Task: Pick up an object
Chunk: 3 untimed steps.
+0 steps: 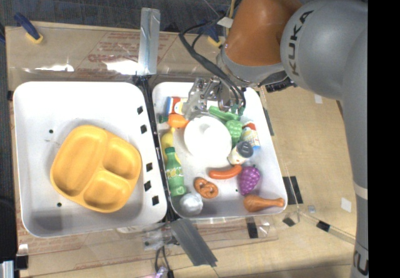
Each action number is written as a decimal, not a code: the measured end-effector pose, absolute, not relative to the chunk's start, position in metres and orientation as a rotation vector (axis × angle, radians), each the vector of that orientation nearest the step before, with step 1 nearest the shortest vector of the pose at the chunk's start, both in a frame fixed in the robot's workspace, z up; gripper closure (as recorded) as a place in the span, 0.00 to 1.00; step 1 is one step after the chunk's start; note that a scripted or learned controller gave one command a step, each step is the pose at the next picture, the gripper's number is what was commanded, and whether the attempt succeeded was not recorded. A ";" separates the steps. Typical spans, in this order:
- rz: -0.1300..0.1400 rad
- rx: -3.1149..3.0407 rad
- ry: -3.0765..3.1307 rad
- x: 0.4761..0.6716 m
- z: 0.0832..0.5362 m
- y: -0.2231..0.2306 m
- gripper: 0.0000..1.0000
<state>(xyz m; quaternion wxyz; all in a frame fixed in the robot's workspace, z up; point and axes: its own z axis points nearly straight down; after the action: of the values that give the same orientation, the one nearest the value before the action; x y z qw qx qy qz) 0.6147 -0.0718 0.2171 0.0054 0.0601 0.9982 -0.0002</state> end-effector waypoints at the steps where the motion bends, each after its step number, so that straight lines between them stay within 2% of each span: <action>1: -0.003 -0.148 3.135 0.581 0.236 -0.145 1.00; 2: -0.004 -0.153 3.132 0.582 0.247 -0.144 1.00; 3: -0.003 0.352 3.116 0.631 0.295 -0.141 1.00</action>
<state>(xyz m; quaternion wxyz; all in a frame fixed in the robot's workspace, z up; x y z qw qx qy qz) 0.6314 -0.1407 0.2953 0.0029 0.1121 0.9937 -0.0009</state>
